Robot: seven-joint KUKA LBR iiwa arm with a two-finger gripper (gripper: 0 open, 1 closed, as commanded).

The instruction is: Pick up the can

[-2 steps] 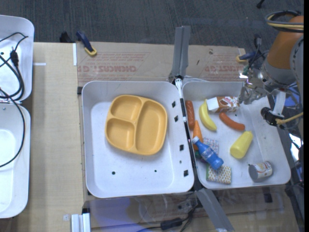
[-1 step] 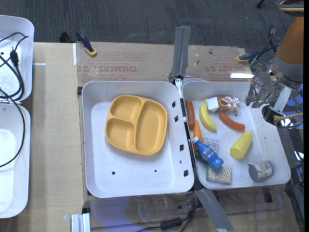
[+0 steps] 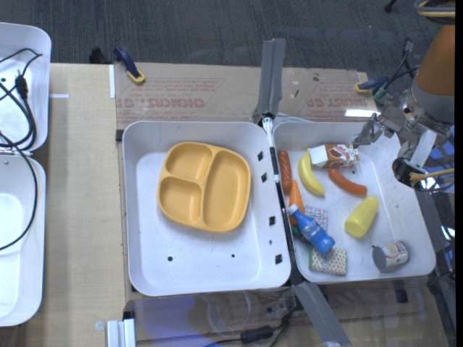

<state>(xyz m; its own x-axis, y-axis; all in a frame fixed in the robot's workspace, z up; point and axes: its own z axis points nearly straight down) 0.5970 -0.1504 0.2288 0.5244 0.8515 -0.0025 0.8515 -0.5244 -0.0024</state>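
From the camera view, the can is seen lying on its side in the near right corner of the right bin, untouched. The hand is held over the bin's far edge, well apart from the can, its fingers spread and empty. Approach, grasp and lift are all judged outstanding.
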